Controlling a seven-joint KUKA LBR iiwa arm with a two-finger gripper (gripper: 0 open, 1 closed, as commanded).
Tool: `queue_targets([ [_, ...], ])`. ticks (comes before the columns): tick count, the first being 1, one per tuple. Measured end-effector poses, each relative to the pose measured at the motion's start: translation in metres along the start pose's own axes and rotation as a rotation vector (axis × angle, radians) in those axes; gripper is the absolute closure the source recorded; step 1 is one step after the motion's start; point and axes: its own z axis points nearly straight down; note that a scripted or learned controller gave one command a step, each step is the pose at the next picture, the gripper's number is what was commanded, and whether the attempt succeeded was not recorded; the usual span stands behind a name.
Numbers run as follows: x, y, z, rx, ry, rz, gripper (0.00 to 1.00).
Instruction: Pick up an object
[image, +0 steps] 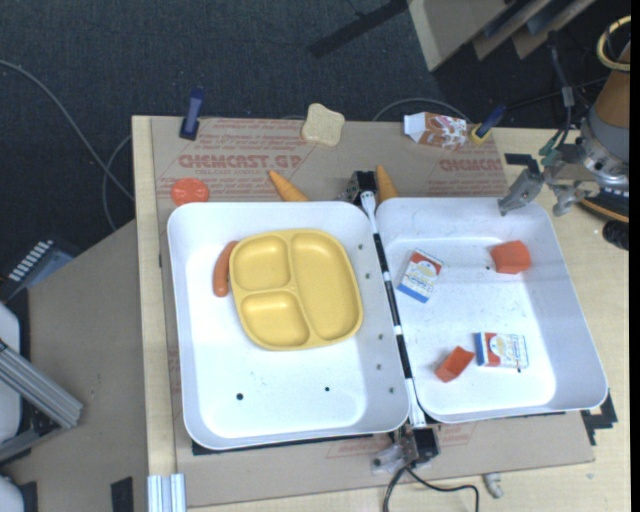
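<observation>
Camera view, looking down at a slant on the bench: the arm comes in from the upper right corner, and the gripper (541, 189) hangs over the far rim of the right bin (570, 300), at about one o'clock from that bin's middle. Its two grey fingers (519, 190) point down and toward the left, and they stand apart with nothing between them.

In the right bin lie four things. An orange block (512, 257) sits at about one o'clock, just below the gripper but apart from it. A small carton (420, 276) with a blue and red label lies at ten o'clock near the dividing rim. A second small carton (500, 350) rests at five o'clock, and a red-orange wedge (454, 363) lies just beside it at seven o'clock.

The left bin (200, 330) holds a yellow divided tray (295, 288), with a toy sausage (221, 270) touching the tray's edge at nine o'clock.

Beyond the bins on the cardboard lie a toy bread slice (323, 124), a toy carrot (287, 187) and an orange disc (189, 190).
</observation>
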Motion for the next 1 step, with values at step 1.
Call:
queue_targets([
  [1, 0.0013, -0.0172, 0.0625, 0.003, 0.003, -0.001, 0.00],
])
